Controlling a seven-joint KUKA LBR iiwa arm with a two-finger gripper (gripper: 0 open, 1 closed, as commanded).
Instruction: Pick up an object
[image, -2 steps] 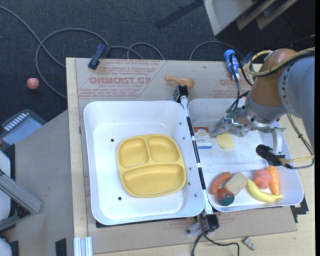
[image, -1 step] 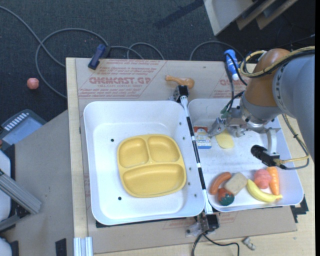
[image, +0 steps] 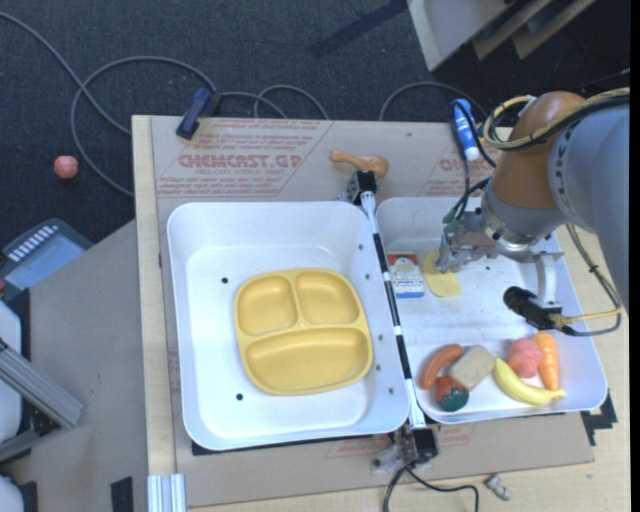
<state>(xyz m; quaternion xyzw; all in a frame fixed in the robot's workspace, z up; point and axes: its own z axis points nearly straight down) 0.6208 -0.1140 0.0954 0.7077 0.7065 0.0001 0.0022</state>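
The pincer hangs just above one pale yellow piece; whether it is parted, I cannot tell. One small carton lies beside it, one banana well below.

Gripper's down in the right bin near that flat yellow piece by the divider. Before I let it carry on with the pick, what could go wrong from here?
1. The yellow piece lies flat on the bin floor, so the gripper may slide over it and come up with nothing.
2. The small carton sits right beside it against the divider; a slightly off approach could knock or snag it.
3. The other toy foods, like the banana and carrot, are bunched in the near corner, so a retry there could catch two.
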